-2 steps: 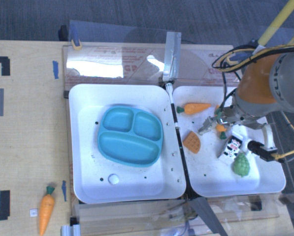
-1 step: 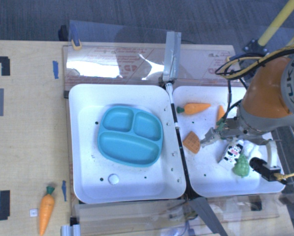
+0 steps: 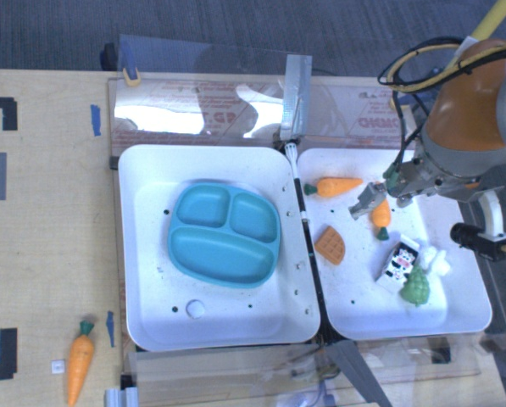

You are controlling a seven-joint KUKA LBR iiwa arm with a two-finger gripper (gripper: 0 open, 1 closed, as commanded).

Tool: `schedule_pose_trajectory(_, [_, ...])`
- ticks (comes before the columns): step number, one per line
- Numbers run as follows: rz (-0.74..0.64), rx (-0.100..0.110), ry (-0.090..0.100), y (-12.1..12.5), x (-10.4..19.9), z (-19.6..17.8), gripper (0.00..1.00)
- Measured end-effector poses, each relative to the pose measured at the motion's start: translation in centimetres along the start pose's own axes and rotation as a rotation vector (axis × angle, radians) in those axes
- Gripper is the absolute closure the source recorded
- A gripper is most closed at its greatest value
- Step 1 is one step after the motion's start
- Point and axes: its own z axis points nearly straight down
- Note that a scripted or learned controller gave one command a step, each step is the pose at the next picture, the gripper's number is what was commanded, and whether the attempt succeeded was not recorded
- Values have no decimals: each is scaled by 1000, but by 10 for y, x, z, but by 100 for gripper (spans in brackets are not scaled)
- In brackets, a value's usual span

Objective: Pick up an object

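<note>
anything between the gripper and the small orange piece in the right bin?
Nothing visible. The gripper sits right at the small orange piece in the right bin. The carrot lies to the camera's left, the waffle below-left, both apart from it.

Left bin (image 3: 142, 227) holds a blue three-compartment plate (image 3: 225, 233), lying flat near the centre. Outside the bins, on the wooden desk (image 3: 41, 227) near its lower left corner, lies a toy carrot (image 3: 80, 360), green top pointing up-frame. Blue tape marks (image 3: 95, 119) sit on the desk left of the bins.
</note>
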Motion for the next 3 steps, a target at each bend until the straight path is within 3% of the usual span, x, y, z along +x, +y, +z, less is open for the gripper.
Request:
schedule_pose_trajectory(1, [33, -1, -1, 3, -39, 97, 0])
schedule_pose_trajectory(2, [40, 2, -1, -81, -60, 111, 0])
schedule_pose_trajectory(3, [434, -3, -1, -99, -29, 111, 0])
